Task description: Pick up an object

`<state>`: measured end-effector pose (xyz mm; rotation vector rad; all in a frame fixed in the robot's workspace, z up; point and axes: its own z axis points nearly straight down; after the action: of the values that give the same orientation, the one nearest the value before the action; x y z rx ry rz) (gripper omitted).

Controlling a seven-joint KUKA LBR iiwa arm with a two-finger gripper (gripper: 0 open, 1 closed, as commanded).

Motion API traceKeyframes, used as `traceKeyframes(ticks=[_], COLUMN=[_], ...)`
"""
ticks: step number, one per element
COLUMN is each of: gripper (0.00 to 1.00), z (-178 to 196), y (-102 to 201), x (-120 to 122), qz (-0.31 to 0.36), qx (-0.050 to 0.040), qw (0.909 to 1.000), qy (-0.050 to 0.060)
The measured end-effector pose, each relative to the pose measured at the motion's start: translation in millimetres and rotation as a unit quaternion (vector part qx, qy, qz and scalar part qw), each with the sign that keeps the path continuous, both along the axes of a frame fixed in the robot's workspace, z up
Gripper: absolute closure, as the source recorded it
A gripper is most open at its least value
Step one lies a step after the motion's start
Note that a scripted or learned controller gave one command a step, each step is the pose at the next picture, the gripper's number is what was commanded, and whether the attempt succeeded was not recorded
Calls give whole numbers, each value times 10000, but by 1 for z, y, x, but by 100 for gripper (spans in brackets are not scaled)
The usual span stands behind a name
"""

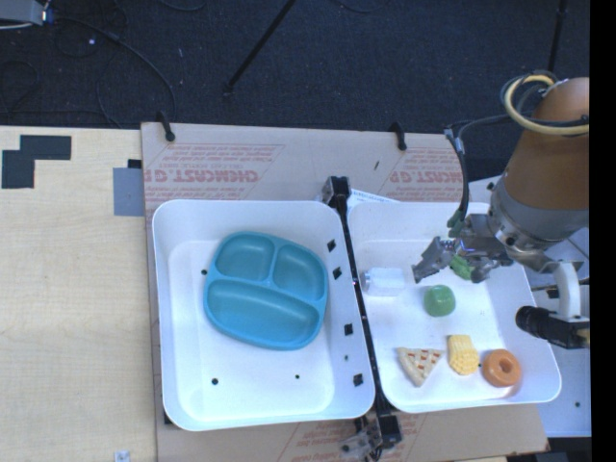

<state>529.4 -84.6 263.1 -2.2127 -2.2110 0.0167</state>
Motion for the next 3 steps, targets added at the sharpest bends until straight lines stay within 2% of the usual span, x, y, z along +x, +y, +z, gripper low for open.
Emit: traceKeyframes(ticks=[1, 2, 3], gripper=[0, 0, 0], z=[5, -47, -101], y=[0, -9, -7], x=[2, 4, -7], qz=[9, 1, 5], qx=[-5, -1, 4], qw=[10000, 10000, 10000], qy=[-49, -24, -21])
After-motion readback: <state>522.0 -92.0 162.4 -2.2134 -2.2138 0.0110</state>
